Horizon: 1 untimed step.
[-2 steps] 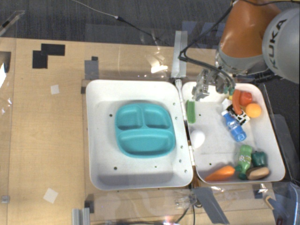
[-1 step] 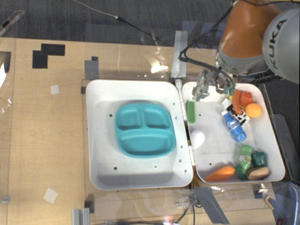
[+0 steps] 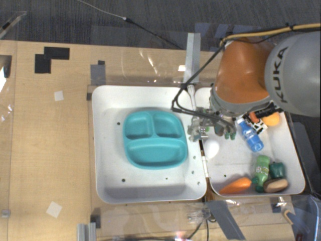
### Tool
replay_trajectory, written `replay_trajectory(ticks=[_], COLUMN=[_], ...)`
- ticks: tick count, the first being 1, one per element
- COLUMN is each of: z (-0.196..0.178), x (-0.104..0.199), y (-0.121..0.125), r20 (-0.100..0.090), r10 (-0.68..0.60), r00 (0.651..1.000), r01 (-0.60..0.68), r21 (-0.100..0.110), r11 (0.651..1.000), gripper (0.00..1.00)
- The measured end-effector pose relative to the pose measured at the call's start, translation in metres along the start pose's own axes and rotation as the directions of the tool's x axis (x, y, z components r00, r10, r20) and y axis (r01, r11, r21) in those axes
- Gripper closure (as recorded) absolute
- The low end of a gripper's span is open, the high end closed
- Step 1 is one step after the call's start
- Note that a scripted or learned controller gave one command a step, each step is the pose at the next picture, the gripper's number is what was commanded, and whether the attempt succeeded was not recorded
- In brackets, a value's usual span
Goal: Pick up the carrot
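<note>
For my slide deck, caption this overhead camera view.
KUKA arm's gripper hovers over the bins' divider; carrot lies in the right bin, teal tray left.

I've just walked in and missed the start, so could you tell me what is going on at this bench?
A grey KUKA arm reaches in over the right bin, its gripper hanging near the divider between the two bins. The carrot it is meant to pick up lies untouched at the bin's near edge, beside some green items, with a blue bottle farther back. The left bin holds a teal divided tray.
</note>
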State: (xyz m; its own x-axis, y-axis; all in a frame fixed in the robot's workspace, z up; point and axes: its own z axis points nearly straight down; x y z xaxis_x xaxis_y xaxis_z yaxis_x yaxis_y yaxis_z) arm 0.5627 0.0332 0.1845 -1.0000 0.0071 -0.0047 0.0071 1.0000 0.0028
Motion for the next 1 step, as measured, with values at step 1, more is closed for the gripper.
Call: replay_trajectory(ticks=[1], z=[-0.0419], x=[-0.0859], y=[-0.0446], r20=[0.010], r10=[-0.057], r00=[0.998], r01=[0.057], r21=[0.003], r11=[0.998], gripper=[0.00])
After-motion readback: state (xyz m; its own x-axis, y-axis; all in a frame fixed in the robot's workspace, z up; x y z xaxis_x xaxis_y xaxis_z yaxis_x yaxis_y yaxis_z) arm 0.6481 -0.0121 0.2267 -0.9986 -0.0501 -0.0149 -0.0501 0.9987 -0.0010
